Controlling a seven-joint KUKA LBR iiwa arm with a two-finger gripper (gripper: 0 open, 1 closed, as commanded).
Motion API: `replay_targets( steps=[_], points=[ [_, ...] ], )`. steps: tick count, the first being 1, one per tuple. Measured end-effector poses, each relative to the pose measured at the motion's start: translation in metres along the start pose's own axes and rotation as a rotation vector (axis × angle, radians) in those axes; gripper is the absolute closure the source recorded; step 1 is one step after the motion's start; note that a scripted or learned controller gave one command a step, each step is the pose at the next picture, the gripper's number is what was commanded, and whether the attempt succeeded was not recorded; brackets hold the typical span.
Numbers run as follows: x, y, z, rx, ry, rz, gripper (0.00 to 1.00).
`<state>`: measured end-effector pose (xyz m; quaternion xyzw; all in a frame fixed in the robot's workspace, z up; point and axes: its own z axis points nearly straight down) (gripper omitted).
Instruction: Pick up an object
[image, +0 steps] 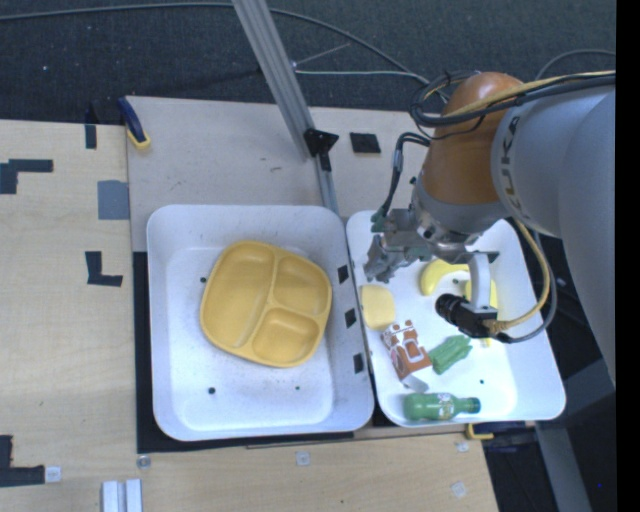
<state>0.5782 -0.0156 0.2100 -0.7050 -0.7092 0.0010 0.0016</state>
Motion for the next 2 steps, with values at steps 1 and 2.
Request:
replay_targets(
  steps=[1, 2],
  points=[
    [0.042, -0.02, 0.005, 0.0, -0.001, 0.003, 1.0],
    [0.092, -0.035, 0.0, 0.0, 0.001, -0.001, 1.0]
  ],
)
